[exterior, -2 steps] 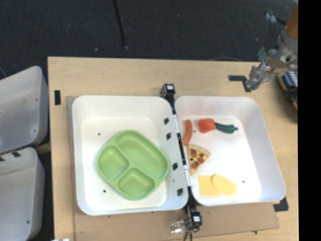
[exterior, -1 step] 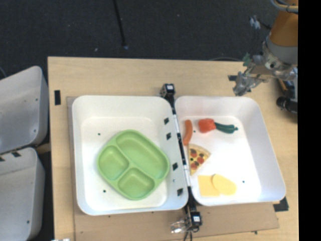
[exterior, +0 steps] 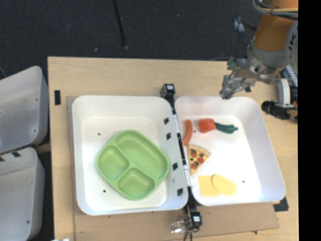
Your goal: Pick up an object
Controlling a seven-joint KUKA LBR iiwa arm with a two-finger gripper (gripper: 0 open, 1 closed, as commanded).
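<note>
The grey arm's two-finger gripper (exterior: 229, 91) hangs over the far rim of the right white bin (exterior: 261, 149); whether it is open or closed cannot be told, and nothing visible sits in it. In that bin lie a red tomato-like toy (exterior: 206, 125), a green pepper (exterior: 226, 128), an orange sausage (exterior: 187, 132), a pizza slice (exterior: 197, 157) and yellow cheese pieces (exterior: 215, 186). The left white bin (exterior: 83, 134) holds a green compartment plate (exterior: 133, 163).

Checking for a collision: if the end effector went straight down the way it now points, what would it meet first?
Probably the far rim of the right white bin, since the end effector hangs just above it; depth is unclear.
</note>
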